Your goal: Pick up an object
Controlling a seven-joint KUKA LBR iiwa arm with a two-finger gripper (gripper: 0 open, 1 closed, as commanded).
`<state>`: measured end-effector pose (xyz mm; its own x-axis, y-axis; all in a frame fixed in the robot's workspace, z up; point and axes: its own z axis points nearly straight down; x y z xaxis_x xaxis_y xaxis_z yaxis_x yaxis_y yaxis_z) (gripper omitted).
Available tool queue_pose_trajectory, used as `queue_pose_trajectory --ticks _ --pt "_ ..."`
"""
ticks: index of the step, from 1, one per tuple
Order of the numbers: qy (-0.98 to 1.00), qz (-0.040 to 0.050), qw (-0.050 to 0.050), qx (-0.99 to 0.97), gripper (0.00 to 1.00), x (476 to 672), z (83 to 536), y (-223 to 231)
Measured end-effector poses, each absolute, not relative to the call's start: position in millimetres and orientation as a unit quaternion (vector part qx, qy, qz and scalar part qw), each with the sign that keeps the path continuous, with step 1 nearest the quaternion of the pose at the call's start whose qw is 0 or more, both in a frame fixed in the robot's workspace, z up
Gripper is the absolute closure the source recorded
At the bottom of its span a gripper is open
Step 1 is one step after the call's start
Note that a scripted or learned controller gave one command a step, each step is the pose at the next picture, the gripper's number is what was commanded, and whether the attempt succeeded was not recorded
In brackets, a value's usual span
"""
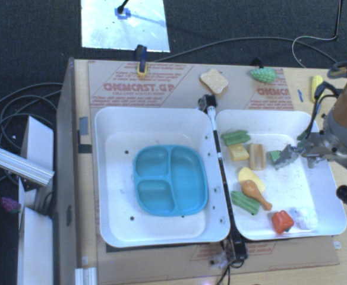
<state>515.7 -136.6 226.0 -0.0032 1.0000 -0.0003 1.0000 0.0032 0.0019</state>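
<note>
Reaching into the right bin (325,209) from its right edge, the gripper (285,157) sat low by a small green piece (274,156); I could not tell whether it was spread, pressed together or pinching that piece. To grip well, I judged it should centre over the piece and close across its short side before lifting straight up; the piece lay toward the bin's far edge, just right of the tan block (256,156); its long axis and heading were too small to read.
</note>
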Motion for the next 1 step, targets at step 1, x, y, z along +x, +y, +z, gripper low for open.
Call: queue_pose_trajectory --ticks 1 --pt "0.709 0.0006 0.0 0.706 0.0 517.9 184.0 -68.4"
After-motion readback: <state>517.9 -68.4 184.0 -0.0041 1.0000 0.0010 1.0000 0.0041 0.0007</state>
